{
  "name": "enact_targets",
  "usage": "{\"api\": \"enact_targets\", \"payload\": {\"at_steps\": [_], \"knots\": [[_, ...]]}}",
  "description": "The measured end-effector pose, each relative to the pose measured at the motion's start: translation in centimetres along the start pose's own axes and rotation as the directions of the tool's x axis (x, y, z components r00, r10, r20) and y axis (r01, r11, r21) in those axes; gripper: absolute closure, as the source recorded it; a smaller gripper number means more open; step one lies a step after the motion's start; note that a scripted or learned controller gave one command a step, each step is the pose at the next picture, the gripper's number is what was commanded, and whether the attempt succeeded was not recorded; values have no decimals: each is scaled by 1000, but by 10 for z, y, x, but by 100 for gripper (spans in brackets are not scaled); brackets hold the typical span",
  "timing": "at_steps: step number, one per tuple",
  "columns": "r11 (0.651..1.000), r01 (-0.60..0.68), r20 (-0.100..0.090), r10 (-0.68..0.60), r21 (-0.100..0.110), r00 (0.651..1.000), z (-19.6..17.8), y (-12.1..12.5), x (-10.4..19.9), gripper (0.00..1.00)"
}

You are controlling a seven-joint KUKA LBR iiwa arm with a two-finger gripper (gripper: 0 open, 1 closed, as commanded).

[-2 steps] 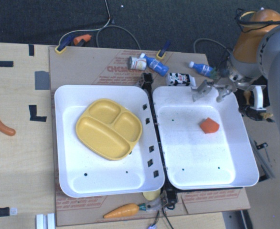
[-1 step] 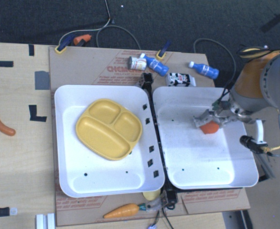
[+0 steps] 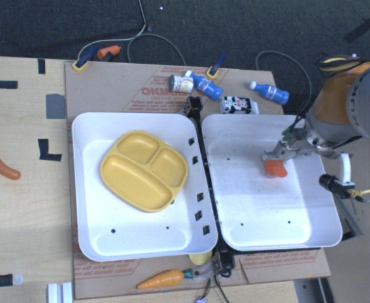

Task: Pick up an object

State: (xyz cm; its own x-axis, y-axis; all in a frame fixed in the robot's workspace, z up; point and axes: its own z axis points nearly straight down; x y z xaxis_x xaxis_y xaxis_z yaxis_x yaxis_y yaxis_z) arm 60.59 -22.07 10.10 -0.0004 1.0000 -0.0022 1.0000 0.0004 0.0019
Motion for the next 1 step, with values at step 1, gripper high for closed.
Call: {"api": "enact_targets", "payload": {"at_steps": [1], "knots": [[1000,4,2,-4,-2,1000,14,-13,74,100]]}}
